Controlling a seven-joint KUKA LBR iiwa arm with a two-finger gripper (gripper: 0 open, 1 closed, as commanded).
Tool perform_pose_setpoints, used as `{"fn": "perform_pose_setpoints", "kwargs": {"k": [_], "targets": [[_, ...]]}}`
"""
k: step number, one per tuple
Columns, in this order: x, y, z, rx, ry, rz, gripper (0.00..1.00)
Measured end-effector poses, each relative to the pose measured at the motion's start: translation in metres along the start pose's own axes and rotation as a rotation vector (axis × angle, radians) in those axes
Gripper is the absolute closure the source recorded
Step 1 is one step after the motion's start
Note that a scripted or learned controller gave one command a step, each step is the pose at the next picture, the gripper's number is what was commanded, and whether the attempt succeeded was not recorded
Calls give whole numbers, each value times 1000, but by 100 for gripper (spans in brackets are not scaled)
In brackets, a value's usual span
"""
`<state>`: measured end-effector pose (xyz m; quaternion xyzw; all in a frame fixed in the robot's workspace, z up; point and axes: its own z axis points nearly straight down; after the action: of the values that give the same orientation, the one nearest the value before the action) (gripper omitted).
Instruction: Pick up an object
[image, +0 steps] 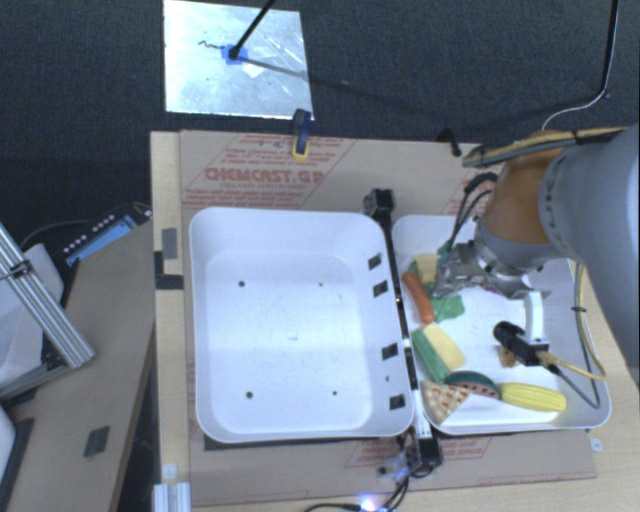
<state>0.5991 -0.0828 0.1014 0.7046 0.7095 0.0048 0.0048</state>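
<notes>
A: Well, left to right, then. Anything going on in the left bin (290, 330)?

B: No, the work is in the right bin (478, 345). Along its left wall there's a carrot (418, 296) lying lengthwise, with a pale yellow piece (427, 267) just above it and a green piece (452, 308) just beside it. Nearer the front are a green-and-yellow block (437, 352), a pizza slice (445, 400) and, further right, a corn cob (533, 398).

A: And the gripper (455, 272)?

B: It is low over that upper-left cluster, between the pale yellow piece and the green one. From this slant I can't tell whether it's open or closed, and I can't see anything held in it.

A: So which step is this?

B: I'd judge it's the reach or the grasp itself; nothing looks lifted.

A: What does the next move call for?

B: Probably closing squarely on one item. They lie crowded together near the wall, so it could nudge a neighbour or pinch two at once. After that, a straight lift by the arm (590, 200).
</notes>
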Motion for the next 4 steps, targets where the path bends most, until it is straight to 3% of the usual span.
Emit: {"fn": "perform_pose_setpoints", "kwargs": {"k": [1,2,3,4], "targets": [[85,23,-180,-5,2,-6,100],[105,-57,-193,15,2,1,100],[-3,-29,-200,8,-2,9,100],[2,-8,-381,-3,-3,1,100]]}}
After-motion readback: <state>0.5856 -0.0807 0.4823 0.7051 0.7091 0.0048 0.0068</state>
